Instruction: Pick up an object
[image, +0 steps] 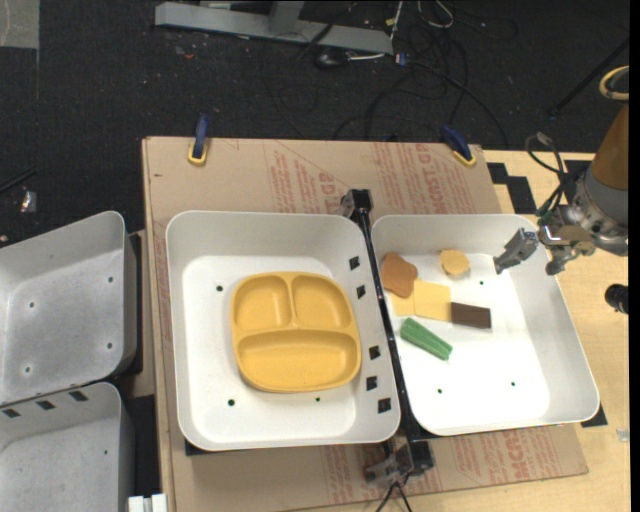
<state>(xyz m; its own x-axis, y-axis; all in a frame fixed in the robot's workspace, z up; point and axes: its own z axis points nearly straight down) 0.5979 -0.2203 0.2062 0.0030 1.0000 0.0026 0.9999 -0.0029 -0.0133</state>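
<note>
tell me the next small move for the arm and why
Probably shift the gripper left and down toward the small round yellow piece, the nearest item. The open fingers hover at the right bin's upper right, holding nothing, while the pieces lie further left in that bin.

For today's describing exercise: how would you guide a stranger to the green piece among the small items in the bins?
Find the right white bin, the one without the yellow divided plate. A small cluster of pieces lies in its left half; the green stick is the nearest to the front, lying slantwise below the pale yellow square. It is the only green item.
</note>
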